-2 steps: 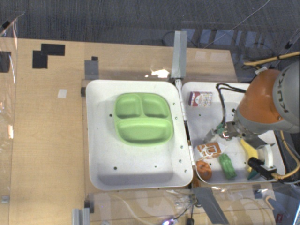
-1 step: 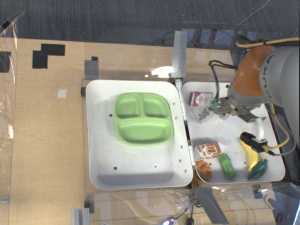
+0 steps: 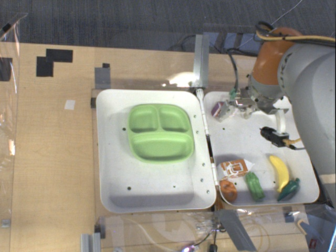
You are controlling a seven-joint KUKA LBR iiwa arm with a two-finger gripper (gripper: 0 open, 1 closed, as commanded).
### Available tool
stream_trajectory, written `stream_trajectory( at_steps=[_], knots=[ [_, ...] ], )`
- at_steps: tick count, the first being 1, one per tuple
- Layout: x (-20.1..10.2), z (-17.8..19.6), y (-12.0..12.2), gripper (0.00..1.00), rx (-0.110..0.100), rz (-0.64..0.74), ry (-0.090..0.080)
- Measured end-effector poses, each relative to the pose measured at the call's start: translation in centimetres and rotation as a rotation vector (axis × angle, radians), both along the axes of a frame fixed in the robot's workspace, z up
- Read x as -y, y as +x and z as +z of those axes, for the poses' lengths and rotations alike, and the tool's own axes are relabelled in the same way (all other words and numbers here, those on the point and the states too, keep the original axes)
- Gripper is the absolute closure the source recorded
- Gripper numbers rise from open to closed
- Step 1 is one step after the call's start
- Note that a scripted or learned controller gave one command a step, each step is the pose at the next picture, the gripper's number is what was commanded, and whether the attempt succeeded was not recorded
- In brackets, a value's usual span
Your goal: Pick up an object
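My gripper [image 3: 231,106] is low over the far left corner of the right bin [image 3: 247,140], reaching in from the right under the orange-banded wrist. A small purple object [image 3: 216,109] lies right at its tip, touching or nearly touching it; whether it is gripped is unclear. Along the bin's near side lie an orange-and-white packet [image 3: 234,168], a brown-orange round item [image 3: 228,189], a green pickle-shaped item [image 3: 255,186], a yellow banana [image 3: 279,171] and a dark green item [image 3: 289,189].
The left bin [image 3: 113,156] holds a green divided plate [image 3: 159,132]. A raised divider [image 3: 206,140] separates the two bins. The grey arm covers the right bin's far right side.
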State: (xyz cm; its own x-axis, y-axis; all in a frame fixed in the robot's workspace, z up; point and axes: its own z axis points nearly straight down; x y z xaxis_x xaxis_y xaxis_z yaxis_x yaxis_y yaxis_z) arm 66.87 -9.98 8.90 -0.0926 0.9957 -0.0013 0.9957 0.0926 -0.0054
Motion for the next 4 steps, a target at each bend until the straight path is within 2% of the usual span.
stream_trajectory(
  at_steps=[1, 2, 3, 4],
  knots=[
    [0.4, 0.0, -0.3, 0.0, -0.02, -0.302, 0.005],
    [-0.1, 0.0, -0.5, 0.0, -0.023, -0.39, -0.003],
    [-0.2, 0.0, -0.5, 0.0, -0.026, -0.428, -0.001],
    [-2.5, 9.9, 0.2, 0.0, 0.013, -0.417, 0.002]
  ],
)
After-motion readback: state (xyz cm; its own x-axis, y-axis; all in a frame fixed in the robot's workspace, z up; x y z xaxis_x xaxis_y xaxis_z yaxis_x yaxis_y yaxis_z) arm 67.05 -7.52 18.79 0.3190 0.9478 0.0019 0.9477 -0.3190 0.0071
